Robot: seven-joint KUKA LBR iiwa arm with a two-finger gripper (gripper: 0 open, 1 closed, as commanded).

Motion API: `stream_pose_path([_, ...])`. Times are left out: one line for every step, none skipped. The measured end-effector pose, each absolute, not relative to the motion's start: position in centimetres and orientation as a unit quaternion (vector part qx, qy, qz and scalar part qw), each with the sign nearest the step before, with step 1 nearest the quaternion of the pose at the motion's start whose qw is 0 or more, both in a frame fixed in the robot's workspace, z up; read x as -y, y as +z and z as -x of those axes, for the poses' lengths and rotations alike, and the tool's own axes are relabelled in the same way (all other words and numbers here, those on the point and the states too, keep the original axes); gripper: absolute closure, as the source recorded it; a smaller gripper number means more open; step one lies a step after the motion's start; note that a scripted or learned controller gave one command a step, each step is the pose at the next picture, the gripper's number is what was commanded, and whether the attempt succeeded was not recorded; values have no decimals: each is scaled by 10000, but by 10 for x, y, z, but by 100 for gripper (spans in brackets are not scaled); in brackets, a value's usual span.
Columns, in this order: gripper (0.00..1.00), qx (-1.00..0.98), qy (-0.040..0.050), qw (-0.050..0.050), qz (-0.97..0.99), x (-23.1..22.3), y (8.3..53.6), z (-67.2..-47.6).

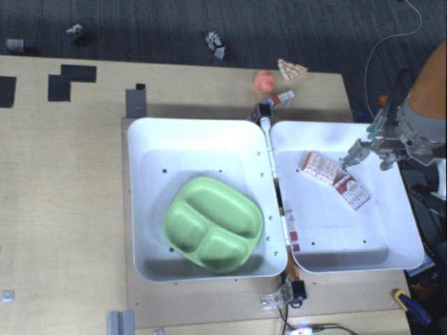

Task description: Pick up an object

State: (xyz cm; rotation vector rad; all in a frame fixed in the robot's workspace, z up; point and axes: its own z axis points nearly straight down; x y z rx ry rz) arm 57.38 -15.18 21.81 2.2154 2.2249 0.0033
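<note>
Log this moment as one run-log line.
gripper above right bin | small box, packet beneath | green tray in left bin

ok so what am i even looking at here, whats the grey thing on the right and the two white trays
This is one camera fixed above a workbench, looking down at a slant. The grey and orange thing at the right is a robot arm; its gripper, a two-finger claw, hangs over the right bin. A program steers it to pick something up. That bin holds two small red and white packets: one packet and another packet beside it. The left bin holds a green divided plate, tilted. Nothing visibly sits between the claw's fingers. Behind the bins lie small odds and ends, including an orange ball.
</note>
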Motion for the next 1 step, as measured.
stream_pose_path([0,-7079,22,30,-7063,158,86,-596])
